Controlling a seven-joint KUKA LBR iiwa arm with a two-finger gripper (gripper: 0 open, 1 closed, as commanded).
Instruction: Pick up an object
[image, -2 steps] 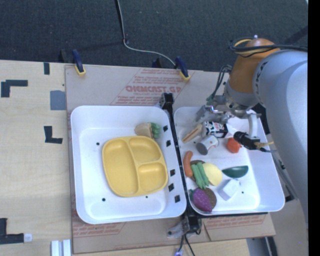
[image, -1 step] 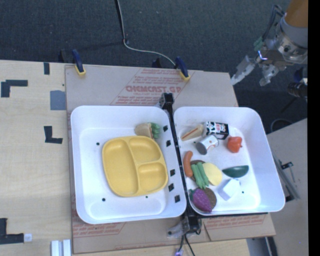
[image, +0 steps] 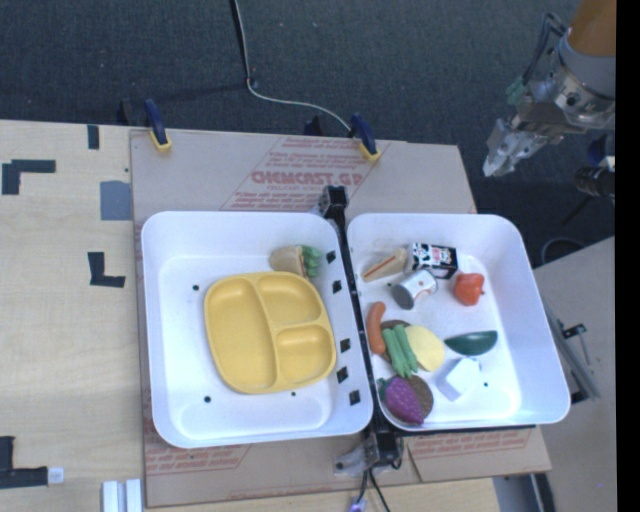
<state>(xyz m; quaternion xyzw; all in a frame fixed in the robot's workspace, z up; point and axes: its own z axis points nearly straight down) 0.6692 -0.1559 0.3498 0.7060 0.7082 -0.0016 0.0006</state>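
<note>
White bins side by side on cardboard sheet (image: 300, 180), clamped at back w/ blue-yellow clips so nothing slides. Left bin (image: 170, 300): yellow divided tray (image: 268, 330), plus a small beige-green toy food (image: 297, 260) just off its top edge. Right bin (image: 520, 300) holds the pickable clutter, bunched toward the divider: cow-print carton (image: 434, 258), red pepper (image: 469, 288), carrot (image: 375, 326), green beans (image: 400, 350), lemon-yellow piece (image: 426, 348), purple grapes (image: 405, 397), dark green wedge (image: 470, 342). Gripper (image: 503, 152) parked high, up-right, outside both bins, nothing between fingers; can't tell how far apart they are. Prob. held off to keep camera's view clear. No target chosen yet; pepper sits apart from the rest, looks easiest.
</note>
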